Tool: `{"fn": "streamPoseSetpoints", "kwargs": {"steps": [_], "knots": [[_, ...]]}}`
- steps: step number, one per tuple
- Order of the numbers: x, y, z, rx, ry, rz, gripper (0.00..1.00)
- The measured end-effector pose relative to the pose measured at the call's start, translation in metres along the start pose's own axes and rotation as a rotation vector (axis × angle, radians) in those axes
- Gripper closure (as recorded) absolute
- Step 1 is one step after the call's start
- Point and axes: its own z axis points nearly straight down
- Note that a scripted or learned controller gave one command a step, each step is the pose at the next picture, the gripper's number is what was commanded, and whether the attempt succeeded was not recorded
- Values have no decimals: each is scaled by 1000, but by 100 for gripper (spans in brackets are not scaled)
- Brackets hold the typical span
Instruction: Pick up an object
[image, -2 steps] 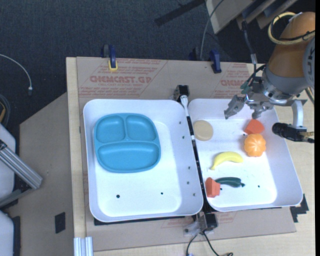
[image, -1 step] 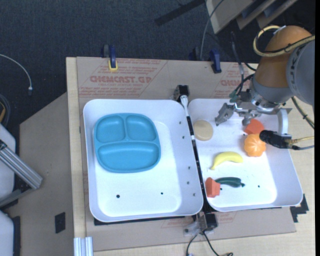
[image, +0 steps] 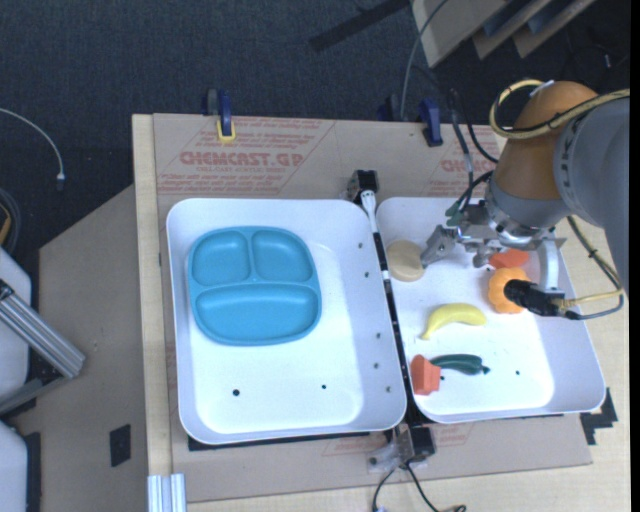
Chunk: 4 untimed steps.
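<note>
We see the grey arm with its orange band (image: 535, 140) reaching in from the right and bending down over the far part of the right-hand shallow white bin (image: 570, 385). Its two-finger gripper (image: 492, 252) hangs low there with the metal fingers (image: 437, 245) spread wide apart, one angled out to the left and the other to the right, and nothing sits between them. The left finger's tip lies just beside a round beige disc-shaped object (image: 406, 261) at the bin's left wall, though we cannot tell whether they touch. An orange round fruit-like object (image: 507, 288) lies close under the right finger, partly hidden by a black part of the wrist. Nearer us in the same bin lie a yellow toy banana (image: 453, 319), a dark green elongated object (image: 460, 364) and a small orange-red block (image: 426, 375). The left-hand white bin (image: 280, 410) holds a blue plastic divided plate (image: 255, 283) with three compartments.
</note>
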Motion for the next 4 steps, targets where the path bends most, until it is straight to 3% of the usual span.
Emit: {"fn": "streamPoseSetpoints", "kwargs": {"steps": [1,2,4], "knots": [[0,3,16,-9,1,-1,0],[0,4,4,-18,-3,-1,100],[1,8,-115,-16,-4,-1,100]]}}
